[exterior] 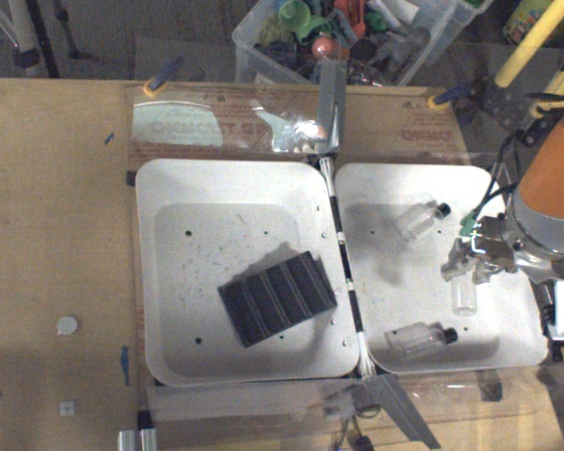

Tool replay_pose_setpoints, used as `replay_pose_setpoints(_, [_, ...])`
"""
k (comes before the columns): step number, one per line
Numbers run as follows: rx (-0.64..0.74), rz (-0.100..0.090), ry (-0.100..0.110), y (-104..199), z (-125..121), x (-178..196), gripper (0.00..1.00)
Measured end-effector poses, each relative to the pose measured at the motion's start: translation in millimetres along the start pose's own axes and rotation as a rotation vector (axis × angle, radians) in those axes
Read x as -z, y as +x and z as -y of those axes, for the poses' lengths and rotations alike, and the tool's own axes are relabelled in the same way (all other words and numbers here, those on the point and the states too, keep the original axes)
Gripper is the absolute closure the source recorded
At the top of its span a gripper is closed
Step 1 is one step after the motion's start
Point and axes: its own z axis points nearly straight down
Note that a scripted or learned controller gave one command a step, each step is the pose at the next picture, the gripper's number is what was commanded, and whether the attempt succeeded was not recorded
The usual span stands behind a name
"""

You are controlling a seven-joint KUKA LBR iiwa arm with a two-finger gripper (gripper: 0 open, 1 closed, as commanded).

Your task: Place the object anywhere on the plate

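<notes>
A dark ridged rectangular plate (pixel 277 298) lies tilted in the left bin (pixel 169 205), toward its front right. The right bin (pixel 376 280) holds three small clear bottles. One with a black cap (pixel 419 220) lies near the back, and another with a black cap (pixel 421 337) lies near the front. The third (pixel 463 296) lies just under my gripper (pixel 468 263). The gripper hovers over the right side of the right bin, far from the plate. I see nothing plainly gripped in it.
A divider rail (pixel 343 252) runs between the two bins. Behind them stands a clear tub (pixel 357 17) of mixed toys. The grey arm with its orange band (pixel 550 181) comes in from the right over the right bin's edge.
</notes>
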Motion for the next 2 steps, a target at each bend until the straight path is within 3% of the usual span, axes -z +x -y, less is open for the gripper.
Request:
replay_pose_setpoints(1, [-0.291, 0.000, 0.008, 56.7, 3.5, -27.5, 1.00])
replay_pose_setpoints(2, [-0.455, 0.001, 0.004, 138.3, 21.3, -27.3, 1.00])
